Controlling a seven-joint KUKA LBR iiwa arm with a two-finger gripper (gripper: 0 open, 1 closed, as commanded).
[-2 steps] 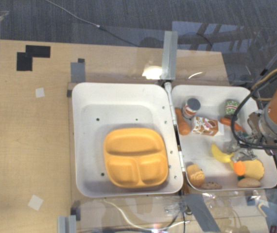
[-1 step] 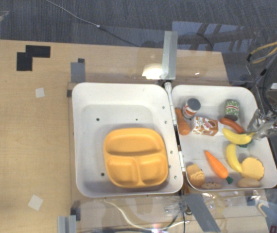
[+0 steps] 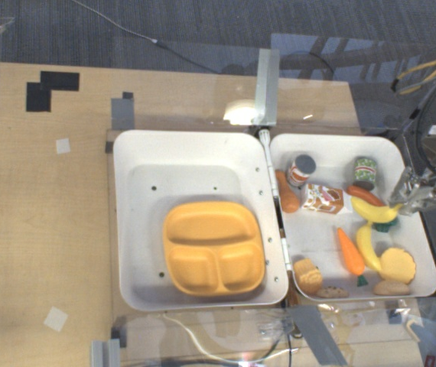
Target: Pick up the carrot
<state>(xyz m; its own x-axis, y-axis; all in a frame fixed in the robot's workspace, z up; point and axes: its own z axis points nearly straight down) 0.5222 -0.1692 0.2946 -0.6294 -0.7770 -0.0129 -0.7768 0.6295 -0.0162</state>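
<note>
The carrot (image 3: pixel 349 251), orange with a small green tip, lies lengthwise in the right bin (image 3: pixel 333 145), toward its front and between a yellow banana (image 3: pixel 366 247) and bare bin floor. My gripper (image 3: pixel 417 196) shows as a metallic shape at the bin's right rim, up and to the right of the carrot and well apart from it. Nothing is visibly held in it.
The right bin also holds two cans (image 3: pixel 302 168) (image 3: pixel 365 170), a snack packet (image 3: pixel 323 199), two sausages (image 3: pixel 287 193) (image 3: pixel 366 196), a second banana (image 3: pixel 376 212), a yellow round piece (image 3: pixel 398 266) and bread (image 3: pixel 307 270). A yellow compartment plate (image 3: pixel 214 247) sits in the left bin (image 3: pixel 138 205).
</note>
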